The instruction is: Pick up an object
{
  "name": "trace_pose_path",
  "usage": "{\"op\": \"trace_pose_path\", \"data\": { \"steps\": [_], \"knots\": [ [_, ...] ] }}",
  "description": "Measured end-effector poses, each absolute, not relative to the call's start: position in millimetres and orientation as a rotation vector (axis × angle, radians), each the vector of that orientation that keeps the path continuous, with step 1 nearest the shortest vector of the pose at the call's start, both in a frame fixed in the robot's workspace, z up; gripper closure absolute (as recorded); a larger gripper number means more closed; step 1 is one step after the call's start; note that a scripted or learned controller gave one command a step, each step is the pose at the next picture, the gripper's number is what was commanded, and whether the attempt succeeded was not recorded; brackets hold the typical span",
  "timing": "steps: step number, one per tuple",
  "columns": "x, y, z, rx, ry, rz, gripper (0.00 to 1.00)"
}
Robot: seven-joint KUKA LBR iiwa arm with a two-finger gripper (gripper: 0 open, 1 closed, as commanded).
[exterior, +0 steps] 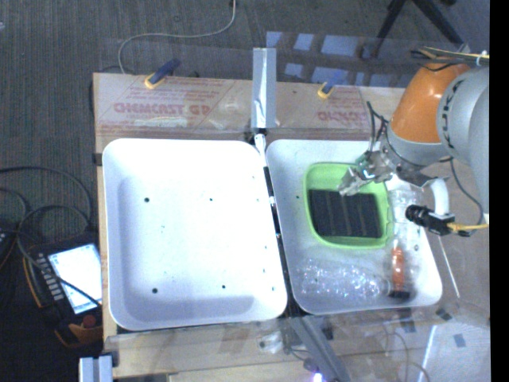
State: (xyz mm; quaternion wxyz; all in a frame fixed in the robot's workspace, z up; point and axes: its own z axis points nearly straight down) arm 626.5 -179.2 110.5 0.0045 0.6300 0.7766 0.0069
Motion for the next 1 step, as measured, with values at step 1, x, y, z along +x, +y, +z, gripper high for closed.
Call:
{"op": "trace_pose_path", "data": {
  "steps": [1],
  "knots": [
    [626.3,-179.5,110.4,1.974,2.432,0.021,0.0]
  ]
}}
